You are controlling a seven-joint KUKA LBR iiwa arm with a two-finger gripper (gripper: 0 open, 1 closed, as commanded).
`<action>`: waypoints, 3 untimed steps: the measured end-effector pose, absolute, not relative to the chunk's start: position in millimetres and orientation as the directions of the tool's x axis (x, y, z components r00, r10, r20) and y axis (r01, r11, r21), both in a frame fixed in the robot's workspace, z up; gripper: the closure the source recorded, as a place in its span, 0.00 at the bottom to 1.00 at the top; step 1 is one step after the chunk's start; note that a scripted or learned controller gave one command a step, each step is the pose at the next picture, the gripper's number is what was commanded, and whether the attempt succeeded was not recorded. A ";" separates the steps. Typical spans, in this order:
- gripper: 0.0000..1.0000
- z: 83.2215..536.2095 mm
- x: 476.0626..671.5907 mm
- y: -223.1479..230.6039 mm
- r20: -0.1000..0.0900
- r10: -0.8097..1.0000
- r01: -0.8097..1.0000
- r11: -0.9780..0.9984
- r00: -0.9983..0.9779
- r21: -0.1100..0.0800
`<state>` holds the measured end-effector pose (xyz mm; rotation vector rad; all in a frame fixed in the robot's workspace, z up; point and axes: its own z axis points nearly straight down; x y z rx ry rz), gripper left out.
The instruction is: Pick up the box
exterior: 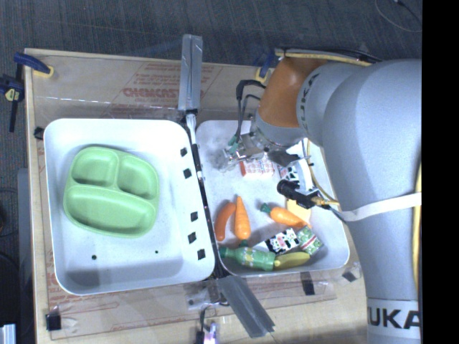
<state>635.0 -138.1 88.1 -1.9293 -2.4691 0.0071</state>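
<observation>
**Jaws low over the box at the far end of the right bin**

Jaws (240,147) hung low at the far end of the right bin (215,136), right beside the box (257,166); whether they stood wide or narrow I cannot tell, and nothing showed as gripped. The box, white with red print, lay flat on the bin floor just near of them, probably the target of the descent. Nearer in the bin sat two carrots (235,219), a green bottle (247,257) and a cow-patterned carton (285,241), well apart from the box. A green divided tray (113,189) lay in the left bin (54,213). The arm (358,142) reached in from the right, over the tabletop (107,84).
</observation>
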 end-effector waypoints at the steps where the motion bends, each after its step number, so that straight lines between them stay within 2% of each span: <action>1: 1.00 88.0 638.2 -123.5 0.005 0.932 0.932 0.362 -0.362 -0.009; 2: 0.00 89.5 638.6 -128.0 -0.004 0.933 0.933 0.360 -0.360 -0.007; 3: 0.00 88.4 605.2 -184.0 0.005 0.931 0.931 0.366 -0.366 -0.007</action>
